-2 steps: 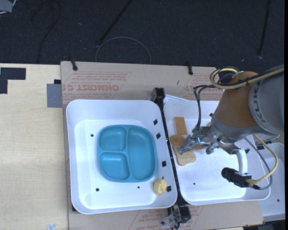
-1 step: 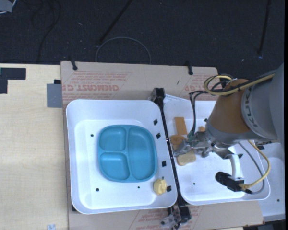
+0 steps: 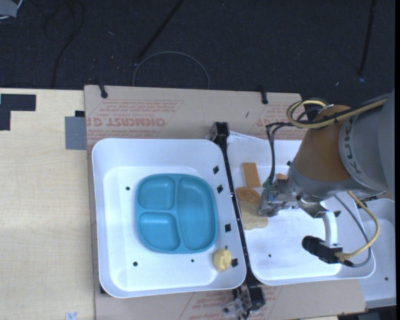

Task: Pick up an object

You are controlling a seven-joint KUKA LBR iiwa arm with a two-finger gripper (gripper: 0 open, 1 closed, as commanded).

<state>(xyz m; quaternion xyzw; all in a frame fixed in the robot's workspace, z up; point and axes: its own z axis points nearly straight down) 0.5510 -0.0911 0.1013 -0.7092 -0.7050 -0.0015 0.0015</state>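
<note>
In the right bin (image 3: 287,265) lie a tan wooden block (image 3: 251,175), a rounded brown bread-like piece (image 3: 247,195) and a pale flat piece (image 3: 255,221), all near the bin's left wall. My gripper (image 3: 269,204) is down among them, just right of the brown piece and above the pale one. The arm's grey and orange wrist covers much of the bin's right side. In the left bin (image 3: 113,179) sit a blue divided plate (image 3: 176,212) and a small yellow lump (image 3: 222,259) at the near right corner.
A black divider (image 3: 231,205) runs between the two bins. Cables loop around the wrist, and a black fitting (image 3: 322,249) hangs over the right bin's front. Cardboard lies under both bins.
</note>
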